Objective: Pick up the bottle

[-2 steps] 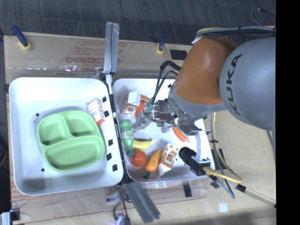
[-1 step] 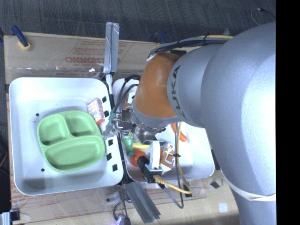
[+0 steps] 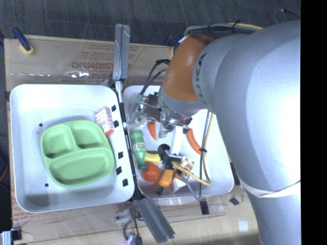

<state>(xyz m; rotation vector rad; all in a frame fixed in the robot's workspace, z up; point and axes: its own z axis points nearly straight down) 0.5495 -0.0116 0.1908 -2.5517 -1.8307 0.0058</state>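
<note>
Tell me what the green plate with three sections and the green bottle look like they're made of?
The pale green three-section plate looks like matte moulded plastic: even colour, soft rounded ridges, little shine. The small green bottle with a printed label seems glossy plastic, judging by bright highlights, though glass can't be ruled out.

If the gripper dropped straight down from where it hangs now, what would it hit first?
Probably bare floor of the right bin, between the green bottle and an orange carrot-like piece. The gripper hangs over that gap, though depth is hard to judge.
</note>
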